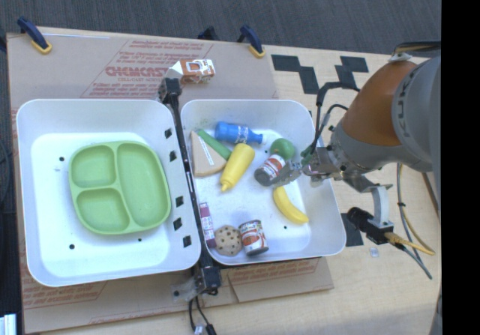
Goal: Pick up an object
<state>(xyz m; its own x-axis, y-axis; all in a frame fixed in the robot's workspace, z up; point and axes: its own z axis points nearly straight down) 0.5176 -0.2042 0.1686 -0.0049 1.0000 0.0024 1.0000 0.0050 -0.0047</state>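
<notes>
Risk at this moment lay in crowding: the gripper (298, 169) sat low in the right bin (324, 215), at its right side, with a small can (270, 169) lying on its side just at the fingertips, a green object (283, 148) just above that and a banana (289, 204) just below. A closing stroke aimed at the can could have caught its rounded side off centre and rolled it away toward the yellow bottle (236, 164), or nipped the banana's upper end instead, giving a weak two-object pinch likely to slip on the lift. The bin's right wall, close behind the wrist, also left little room for correction. Whether the fingers were spread, closed, or already gripping the can could not be told; the metal tips merged with the can's end at this slant, and nothing was seen clearly between them. The arm (382, 127) reached in from the right, its orange band above the wrist over the bench edge, the wrist bent down and leftward across the bin's right rim so that the gripper pointed toward the middle of the bin. Candidate objects all lay in the right bin: the can and green object beside the gripper, the banana below, the yellow bottle and a blue bottle (238, 133) toward the centre, a wedge (205, 154) at the left, and a second can (253, 237) with a cookie (227, 239) near the front wall. The left bin (30, 198) held a green tray (119, 186), well apart from the gripper.
</notes>
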